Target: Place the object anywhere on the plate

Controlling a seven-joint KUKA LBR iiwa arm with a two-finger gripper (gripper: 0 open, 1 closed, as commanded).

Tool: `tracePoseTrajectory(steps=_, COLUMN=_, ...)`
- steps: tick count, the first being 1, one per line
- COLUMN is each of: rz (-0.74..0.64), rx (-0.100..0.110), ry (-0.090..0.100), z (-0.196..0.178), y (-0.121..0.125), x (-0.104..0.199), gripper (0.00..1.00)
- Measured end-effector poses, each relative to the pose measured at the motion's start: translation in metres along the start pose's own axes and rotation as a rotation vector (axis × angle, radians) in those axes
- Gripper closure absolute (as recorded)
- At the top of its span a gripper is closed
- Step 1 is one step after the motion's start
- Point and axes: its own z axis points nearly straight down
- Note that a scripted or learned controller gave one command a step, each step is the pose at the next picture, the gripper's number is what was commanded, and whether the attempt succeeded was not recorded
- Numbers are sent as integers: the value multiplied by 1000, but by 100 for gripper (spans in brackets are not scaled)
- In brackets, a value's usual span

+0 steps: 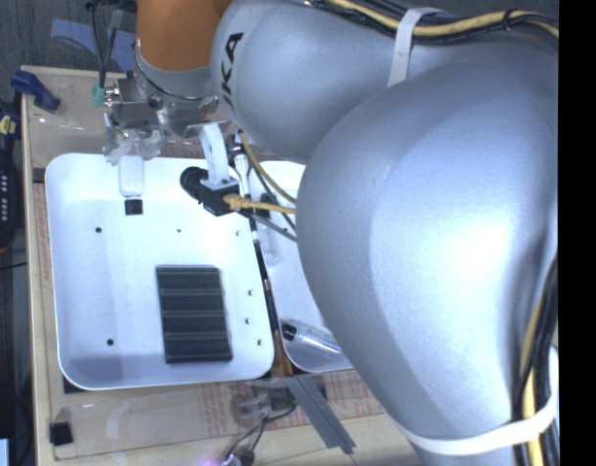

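Looking at the left bin (pixel 75 260), you see the plate (pixel 193 313): dark, ribbed, rectangular, lying flat toward the lower middle. You find the gripper (pixel 131 184) at upper left, over the bin's far edge; whether it is parted or closed you cannot tell.
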Motion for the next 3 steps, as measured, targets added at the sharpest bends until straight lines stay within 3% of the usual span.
tracePoseTrajectory(steps=1, rz=-209, rx=6, ry=-1, z=76, y=-77, x=-21, gripper=100)
tracePoseTrajectory(steps=2, rz=16, rx=2, ry=-2, z=83, y=-67, x=-100, gripper=100)
tracePoseTrajectory(steps=3, rz=472, rx=8, ry=-2, z=150, y=-74, x=-9, gripper=100)
